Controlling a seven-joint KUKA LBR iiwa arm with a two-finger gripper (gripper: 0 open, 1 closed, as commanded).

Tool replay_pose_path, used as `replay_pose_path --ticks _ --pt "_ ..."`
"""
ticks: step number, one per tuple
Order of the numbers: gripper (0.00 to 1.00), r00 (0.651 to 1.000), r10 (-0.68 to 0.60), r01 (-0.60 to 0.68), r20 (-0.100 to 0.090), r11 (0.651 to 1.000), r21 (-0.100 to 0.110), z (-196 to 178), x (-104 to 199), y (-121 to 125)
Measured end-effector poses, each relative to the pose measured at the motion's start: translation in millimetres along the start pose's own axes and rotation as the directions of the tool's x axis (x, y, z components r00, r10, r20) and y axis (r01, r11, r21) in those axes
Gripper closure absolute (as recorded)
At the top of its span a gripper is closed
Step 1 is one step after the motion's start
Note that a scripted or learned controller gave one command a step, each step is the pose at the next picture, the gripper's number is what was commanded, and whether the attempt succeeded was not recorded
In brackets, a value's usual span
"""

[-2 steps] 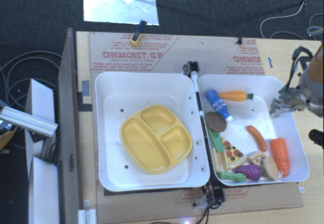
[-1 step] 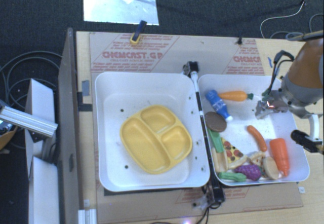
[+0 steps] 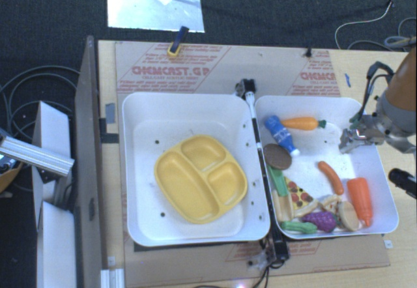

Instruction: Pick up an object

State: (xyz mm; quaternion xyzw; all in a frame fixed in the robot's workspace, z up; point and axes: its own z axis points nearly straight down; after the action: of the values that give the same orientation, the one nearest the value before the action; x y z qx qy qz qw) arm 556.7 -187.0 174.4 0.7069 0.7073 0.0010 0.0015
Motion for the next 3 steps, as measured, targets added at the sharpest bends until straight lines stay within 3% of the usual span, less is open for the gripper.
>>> replay_pose_path --ticks 1,2,3 --pt "1.00 1.000 -0.007 0.007 -0.001 1.000 0.000 25.6 19.7 37.1" --pt "1.00 1.000 -0.006 0.006 0.000 1.000 0.000 45.8 30.6 56.8" --pt "1.00 1.000 -0.005 0.005 -0.001 1.000 0.003 59.7 56.8 45.1"
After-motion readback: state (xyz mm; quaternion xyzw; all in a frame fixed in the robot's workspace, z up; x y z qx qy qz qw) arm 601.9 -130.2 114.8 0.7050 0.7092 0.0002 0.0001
